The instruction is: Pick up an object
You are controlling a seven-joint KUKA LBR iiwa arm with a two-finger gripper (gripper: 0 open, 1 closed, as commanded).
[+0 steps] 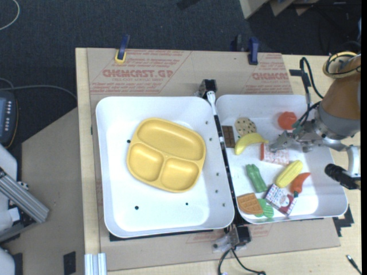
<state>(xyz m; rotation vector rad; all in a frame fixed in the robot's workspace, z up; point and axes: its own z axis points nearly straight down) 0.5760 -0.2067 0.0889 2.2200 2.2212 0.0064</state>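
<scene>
Gripper [282, 144], right of frame: low over the right bin [335, 208] beside the banana [249, 141]; positioned for picking. Jaws' state: cannot tell.

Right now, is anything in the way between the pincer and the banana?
Nothing visible. The pincer hangs in the right bin, with bare white floor between it and the banana on its left. The cookie sits behind the banana, off the path.

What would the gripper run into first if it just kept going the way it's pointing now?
Probably the pink-and-white packet. The gripper points leftward and down into the right bin, its tip seemingly right over that packet, the banana just beyond. Depth is hard to judge.
</scene>
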